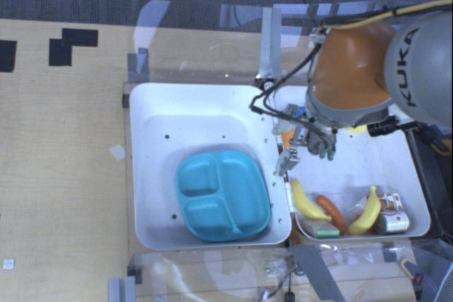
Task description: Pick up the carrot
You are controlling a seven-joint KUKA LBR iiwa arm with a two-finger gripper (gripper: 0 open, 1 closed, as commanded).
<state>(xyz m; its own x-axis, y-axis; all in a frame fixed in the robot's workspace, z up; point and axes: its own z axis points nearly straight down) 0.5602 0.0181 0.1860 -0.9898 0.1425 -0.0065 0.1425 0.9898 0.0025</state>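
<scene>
Nearest the camera: the front edge of the right shallow white plastic bin (417,226), with a cluster of items packed along it: a yellow banana (306,201) on the left, a second curved yellow banana (366,211) further right, a small green flat block (325,230) at the very front, and a small can-like item with a label (393,214) at the right end. The orange, stubby, rounded plastic carrot (331,212) lies between the two bananas, slanted, touching or nearly touching the left one, its lower end by the green block. It looks smooth and short, crowded on both sides, so I'd judge finger clearance to be tight. The grey two-finger gripper (309,145) hangs over the rear left part of the same bin, near the wall shared with the left white bin (141,173), well apart from the carrot. Nothing visible between the fingers; how far they're open I can't tell from this angle. A teal compartment tray (223,194) sits in the left bin, irrelevant. Progress: nothing done yet. Carrot is on the bin floor, ungrasped. Approach, descent, grasp and lift all remain.
</scene>
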